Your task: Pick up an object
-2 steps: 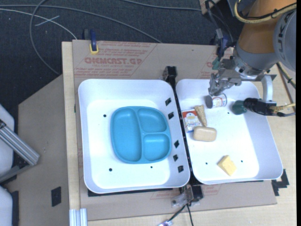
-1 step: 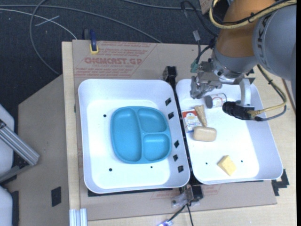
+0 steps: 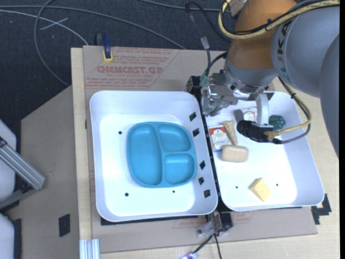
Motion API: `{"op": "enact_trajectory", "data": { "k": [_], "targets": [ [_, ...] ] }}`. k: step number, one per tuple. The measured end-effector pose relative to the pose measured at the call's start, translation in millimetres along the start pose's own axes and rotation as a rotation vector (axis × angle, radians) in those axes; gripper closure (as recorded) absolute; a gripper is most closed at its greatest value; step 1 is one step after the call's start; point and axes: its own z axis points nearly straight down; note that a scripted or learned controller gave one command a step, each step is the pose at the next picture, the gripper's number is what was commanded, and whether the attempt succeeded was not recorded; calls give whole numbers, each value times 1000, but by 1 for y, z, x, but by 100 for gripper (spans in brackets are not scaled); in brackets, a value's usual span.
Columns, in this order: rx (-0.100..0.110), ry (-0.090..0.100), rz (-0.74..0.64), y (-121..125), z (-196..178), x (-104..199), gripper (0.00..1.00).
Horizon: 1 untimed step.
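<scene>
You had the claw (image 3: 215, 99) low at the right bin's (image 3: 302, 193) far-left corner, its state I couldn't tell, nearing the packet (image 3: 218, 139); next, descend and close.

Robotics lab bench.
A grey arm (image 3: 302, 42) is reaching over two white bins (image 3: 102, 144) sitting on cardboard (image 3: 135, 63), with loose cables (image 3: 64, 15) trailing across dark carpet.

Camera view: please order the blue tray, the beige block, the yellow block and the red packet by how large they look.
1. Blue tray, clearly the largest.
2. Red packet and beige block: they look alike, so I do not rank them.
3. Yellow block, slightly the smallest.
</scene>
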Motion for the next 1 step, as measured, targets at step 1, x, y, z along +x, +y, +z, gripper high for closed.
{"op": "enact_trajectory", "data": {
  "k": [1],
  "targets": [
    [1,-1,0,-19,5,51,100]
  ]
}}
